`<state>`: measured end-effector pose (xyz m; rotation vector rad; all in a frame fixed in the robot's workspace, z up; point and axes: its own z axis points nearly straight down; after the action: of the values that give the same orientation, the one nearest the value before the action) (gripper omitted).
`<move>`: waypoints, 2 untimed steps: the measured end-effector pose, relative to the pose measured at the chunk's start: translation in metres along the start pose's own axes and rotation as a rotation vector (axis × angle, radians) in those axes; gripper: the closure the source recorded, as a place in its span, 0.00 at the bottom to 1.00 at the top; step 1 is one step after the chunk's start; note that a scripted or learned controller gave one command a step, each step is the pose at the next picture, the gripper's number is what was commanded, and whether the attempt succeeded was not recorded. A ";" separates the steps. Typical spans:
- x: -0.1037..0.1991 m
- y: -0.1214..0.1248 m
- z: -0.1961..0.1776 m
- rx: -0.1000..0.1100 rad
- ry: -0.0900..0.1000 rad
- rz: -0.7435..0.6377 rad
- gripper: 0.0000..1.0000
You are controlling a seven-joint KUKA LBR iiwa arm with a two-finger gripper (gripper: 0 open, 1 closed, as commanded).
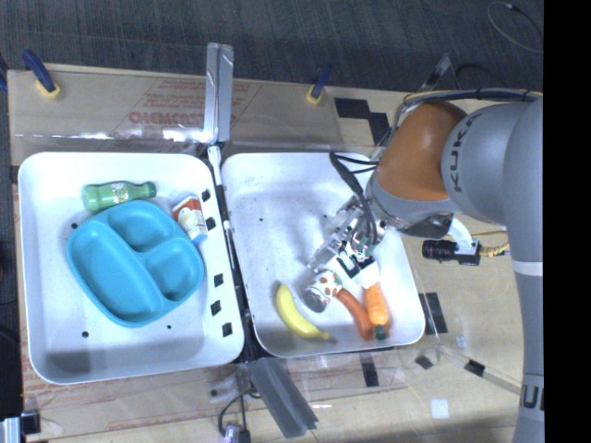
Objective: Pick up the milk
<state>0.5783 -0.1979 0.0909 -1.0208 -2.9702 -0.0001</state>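
Two shallow white bins sit side by side on a cardboard-covered bench, with dark floor along the top of the frame. The left bin holds a blue divided plate, a green bottle above it, and the small milk carton at the plate's upper right. The right bin holds a banana, a can and a carrot in its lower part. The gripper hangs over the right bin just above them; how far open it is cannot be made out.

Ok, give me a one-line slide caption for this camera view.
Pincer low in the right bin above banana and carrot; milk carton lies in the left bin.
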 end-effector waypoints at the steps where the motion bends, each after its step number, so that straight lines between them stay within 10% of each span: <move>1: -0.001 0.001 -0.009 0.000 0.000 -0.005 1.00; 2: 0.087 0.058 -0.124 0.001 0.000 -0.067 1.00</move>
<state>0.5457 -0.0992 0.2152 -0.9214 -3.0023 0.0011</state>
